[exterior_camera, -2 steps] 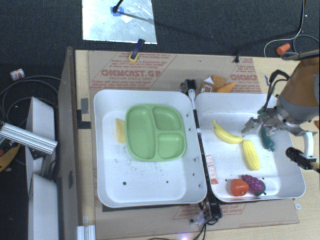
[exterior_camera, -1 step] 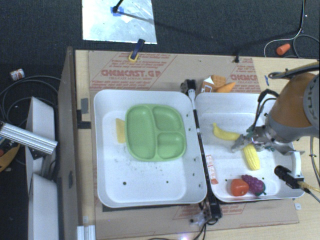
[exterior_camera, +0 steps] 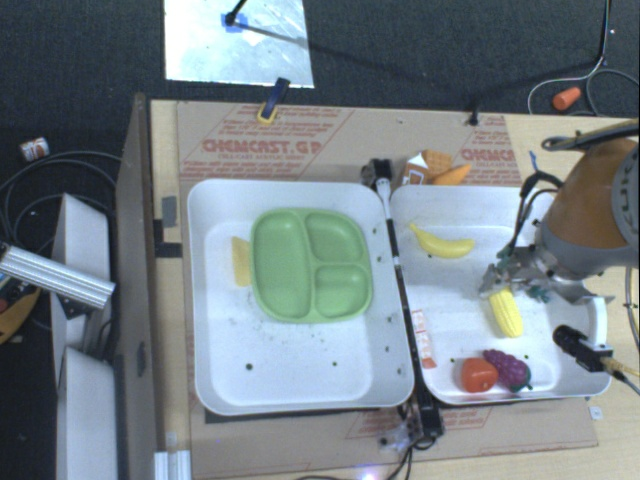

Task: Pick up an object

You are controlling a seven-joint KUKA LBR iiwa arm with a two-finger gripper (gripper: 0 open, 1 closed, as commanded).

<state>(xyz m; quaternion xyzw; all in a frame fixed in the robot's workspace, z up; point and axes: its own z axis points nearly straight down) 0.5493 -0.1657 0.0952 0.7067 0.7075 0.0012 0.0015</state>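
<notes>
Down at the right of the frame, the arm is reaching into the right bin, its orange band sitting above the grey wrist. The gripper is hanging low over the middle of that bin, right at the upper end of a yellow corn cob, which is lying on the bin floor and pointing toward the lower right. Whether the fingers are spread or closed cannot be told from this slant, and nothing is showing between them. A banana is lying to the upper left of the gripper, well apart from the corn. Near the bin's lower edge a red tomato-like piece is sitting just beside a purple bunch of grapes. The left bin is carrying a green divided plate in its middle, and a pale yellow piece is peeking out at the plate's left edge. An orange carrot is resting outside the bins on the cardboard above the right bin.
</notes>
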